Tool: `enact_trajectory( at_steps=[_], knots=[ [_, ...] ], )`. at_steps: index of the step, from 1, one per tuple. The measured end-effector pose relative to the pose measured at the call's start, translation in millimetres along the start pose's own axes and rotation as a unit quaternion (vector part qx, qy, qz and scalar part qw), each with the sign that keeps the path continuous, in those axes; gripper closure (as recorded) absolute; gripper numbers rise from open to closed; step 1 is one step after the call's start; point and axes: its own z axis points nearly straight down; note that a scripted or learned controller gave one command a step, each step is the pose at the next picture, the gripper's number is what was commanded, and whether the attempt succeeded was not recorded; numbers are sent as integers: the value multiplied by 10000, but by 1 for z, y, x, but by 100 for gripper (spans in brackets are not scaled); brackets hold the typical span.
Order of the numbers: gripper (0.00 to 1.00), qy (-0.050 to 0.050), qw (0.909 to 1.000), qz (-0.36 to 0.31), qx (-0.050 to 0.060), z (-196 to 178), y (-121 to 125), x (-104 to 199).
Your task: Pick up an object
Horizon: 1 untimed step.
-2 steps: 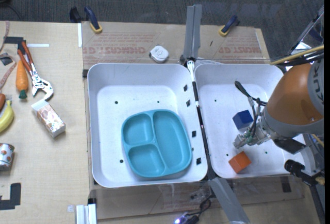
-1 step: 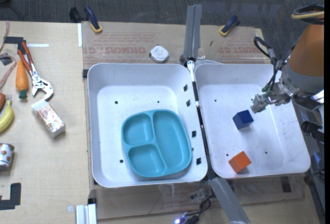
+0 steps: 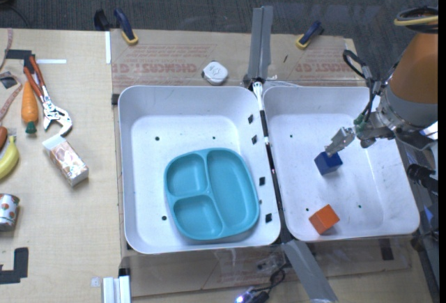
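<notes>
Blue block [image 3: 328, 161] sits in the right bin [image 3: 390, 225], with the gripper [image 3: 341, 141] right at its upper edge, apparently touching, though whether its fingers are apart or together I cannot tell. No lift yet: the block looks down on the bin floor. An orange block [image 3: 324, 219] waits nearer the front, and a teal divided plate [image 3: 209, 193] lies in the left bin [image 3: 139, 155].

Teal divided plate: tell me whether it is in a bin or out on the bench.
In. The teal divided plate lies flat on the floor of the left white bin.
</notes>
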Motion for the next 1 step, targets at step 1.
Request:
enact_trajectory(
  at_steps=[1],
  knots=[
    [0,11,9998,184,8,63,-67,-14]
  ],
)
